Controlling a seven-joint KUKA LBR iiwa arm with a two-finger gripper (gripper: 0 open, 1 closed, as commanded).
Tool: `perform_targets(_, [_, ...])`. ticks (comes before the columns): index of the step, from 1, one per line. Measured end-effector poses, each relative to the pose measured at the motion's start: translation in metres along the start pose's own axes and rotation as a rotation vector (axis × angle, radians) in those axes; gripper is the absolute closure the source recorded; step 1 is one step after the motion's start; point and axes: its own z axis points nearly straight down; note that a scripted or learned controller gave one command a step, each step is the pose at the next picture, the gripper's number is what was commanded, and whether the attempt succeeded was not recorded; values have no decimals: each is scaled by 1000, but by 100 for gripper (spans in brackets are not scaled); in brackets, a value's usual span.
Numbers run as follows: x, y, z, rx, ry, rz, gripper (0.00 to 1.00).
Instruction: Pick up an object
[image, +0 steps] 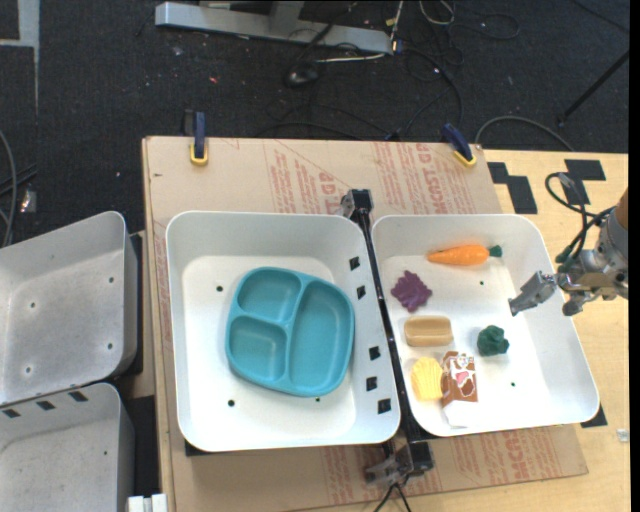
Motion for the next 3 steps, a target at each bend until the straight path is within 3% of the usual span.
perform_targets(1, [0,2,-5,-10,-3,-3,0])
perform_targets(3, [17,-5,113,-4,0,-1,0])
